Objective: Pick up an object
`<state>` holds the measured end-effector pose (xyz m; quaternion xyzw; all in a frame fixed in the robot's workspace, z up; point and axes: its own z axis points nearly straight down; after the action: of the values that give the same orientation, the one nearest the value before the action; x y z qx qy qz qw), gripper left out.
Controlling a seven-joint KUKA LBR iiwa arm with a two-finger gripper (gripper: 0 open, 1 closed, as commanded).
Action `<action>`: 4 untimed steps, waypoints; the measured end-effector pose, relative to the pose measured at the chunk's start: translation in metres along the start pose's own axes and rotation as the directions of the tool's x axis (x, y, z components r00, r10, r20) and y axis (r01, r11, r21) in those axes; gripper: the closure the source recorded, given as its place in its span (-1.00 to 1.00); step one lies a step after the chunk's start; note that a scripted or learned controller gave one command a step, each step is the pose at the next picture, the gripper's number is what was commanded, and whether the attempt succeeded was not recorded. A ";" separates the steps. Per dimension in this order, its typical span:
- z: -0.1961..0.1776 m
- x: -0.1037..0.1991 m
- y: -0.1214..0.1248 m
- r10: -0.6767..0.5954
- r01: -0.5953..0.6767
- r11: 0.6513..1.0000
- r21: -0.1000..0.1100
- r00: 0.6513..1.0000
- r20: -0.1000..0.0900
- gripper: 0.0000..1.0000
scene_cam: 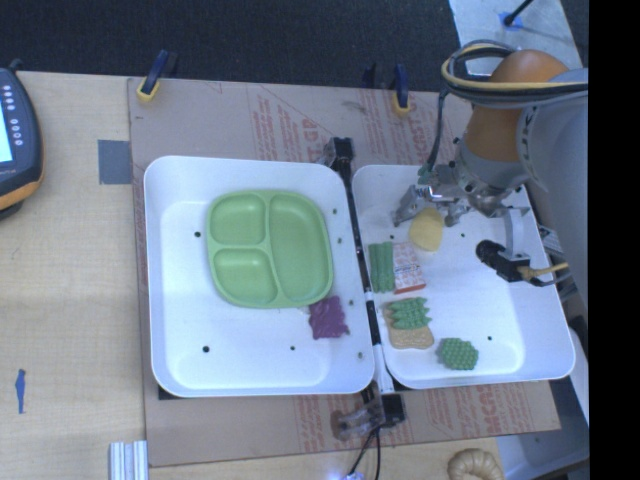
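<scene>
Hanging over the far end of the right bin (545,353), the gripper (432,200) sits just above a pale yellow object (427,231); how wide its jaws stand I cannot tell. That yellow piece looks small, light and smooth (likely toy food), so a grip across its rounded middle seems safest. Sharing its bin are a green strip (381,266), a leafy green piece (408,313) and a knobbly green lump (457,353). The left bin (170,298) holds a green divided plate (270,248) and a purple piece (327,318).
</scene>
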<state>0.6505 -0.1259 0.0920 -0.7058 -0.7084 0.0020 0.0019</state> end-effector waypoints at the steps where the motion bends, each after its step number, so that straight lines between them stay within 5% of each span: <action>1: 0.000 -0.002 0.006 -0.003 0.003 1.000 -0.005 1.000 0.000 -1.00; 4: 0.000 -0.003 0.000 -0.001 0.001 1.000 -0.004 1.000 0.001 -1.00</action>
<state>0.6503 -0.1292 0.0922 -0.7054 -0.7088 0.0011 0.0004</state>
